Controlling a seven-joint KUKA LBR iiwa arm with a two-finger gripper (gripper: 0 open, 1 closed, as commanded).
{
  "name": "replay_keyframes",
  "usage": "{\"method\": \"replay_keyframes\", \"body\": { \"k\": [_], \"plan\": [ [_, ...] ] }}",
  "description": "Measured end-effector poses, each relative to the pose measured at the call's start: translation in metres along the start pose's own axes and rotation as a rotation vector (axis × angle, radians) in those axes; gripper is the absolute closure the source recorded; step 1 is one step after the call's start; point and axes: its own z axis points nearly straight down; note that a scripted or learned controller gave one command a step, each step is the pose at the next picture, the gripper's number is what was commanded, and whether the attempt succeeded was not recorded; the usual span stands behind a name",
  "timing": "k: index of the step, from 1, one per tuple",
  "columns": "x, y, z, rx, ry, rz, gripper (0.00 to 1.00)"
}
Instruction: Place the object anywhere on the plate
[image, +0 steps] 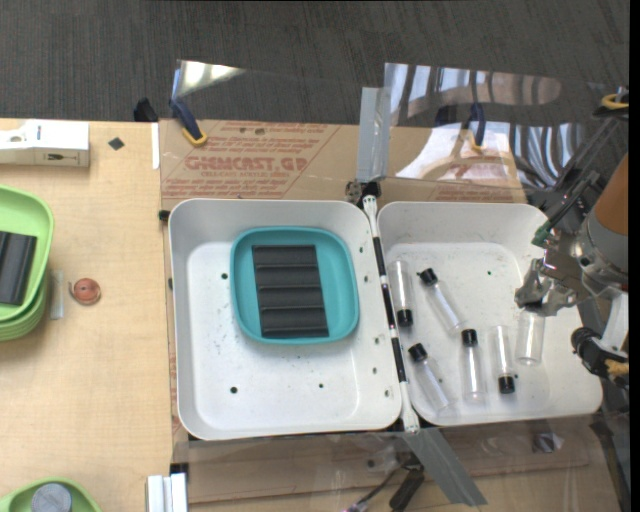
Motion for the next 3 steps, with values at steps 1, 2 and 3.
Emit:
{"method": "replay_keyframes", "body": {
  "k": [1, 2, 3],
  "plan": [
    [0.068, -0.056, 0.026, 0.001, 0.001, -0.175, 1.00],
    [0.132, -0.051, -0.030, -0.001, 0.000, -0.359, 1.00],
    [0.224, -0.051, 0.002, -0.001, -0.001, -0.505, 1.00]
  ]
}}
